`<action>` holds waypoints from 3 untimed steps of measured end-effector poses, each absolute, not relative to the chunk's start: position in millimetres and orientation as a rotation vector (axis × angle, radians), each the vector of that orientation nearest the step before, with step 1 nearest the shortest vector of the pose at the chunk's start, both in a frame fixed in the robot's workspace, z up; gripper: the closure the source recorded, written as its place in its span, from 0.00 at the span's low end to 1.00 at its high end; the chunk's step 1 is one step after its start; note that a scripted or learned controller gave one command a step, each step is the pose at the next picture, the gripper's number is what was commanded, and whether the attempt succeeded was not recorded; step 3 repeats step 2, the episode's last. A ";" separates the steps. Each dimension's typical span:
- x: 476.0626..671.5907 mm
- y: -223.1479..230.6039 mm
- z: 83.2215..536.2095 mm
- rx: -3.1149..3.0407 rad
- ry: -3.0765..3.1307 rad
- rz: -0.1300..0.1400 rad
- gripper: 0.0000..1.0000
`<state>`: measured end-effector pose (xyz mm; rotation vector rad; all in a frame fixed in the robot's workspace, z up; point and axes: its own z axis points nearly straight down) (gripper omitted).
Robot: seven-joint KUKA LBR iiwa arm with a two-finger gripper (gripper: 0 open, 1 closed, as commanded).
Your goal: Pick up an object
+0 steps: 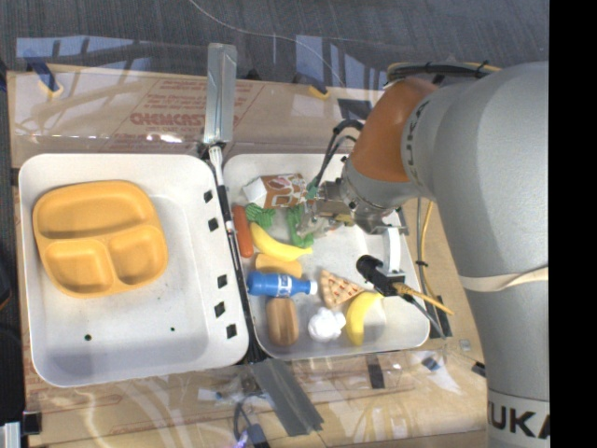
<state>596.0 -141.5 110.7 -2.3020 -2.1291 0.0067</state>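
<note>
Your arm (466, 157) reaches in over the right bin (410, 329), and the left bin (56, 343) on the table carries just a yellow divided tray (93, 236), well apart from the work. All the likely picks crowd the right bin: a small carton (282, 190) at the far end, a banana (275, 244) beside an orange carrot (242, 230), a blue bottle (278, 286), a waffle slice (338, 289), a brown bread roll (282, 320), a second banana (359, 314) and a white ball (325, 325). The end effector (322, 208) sits low near green leafy pieces (297, 217), just beyond the first banana; whether it is spread or pressed together you cannot tell. That banana looks like light, stiff, smooth plastic, likely to slip, so take it across its narrow middle.
</note>
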 end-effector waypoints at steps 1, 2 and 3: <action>606.7 -138.9 201.7 -2.405 -2.027 -0.005 1.00; 599.3 -61.2 205.1 -2.438 -1.972 0.004 1.00; 599.3 -61.2 205.1 -2.438 -1.972 0.004 1.00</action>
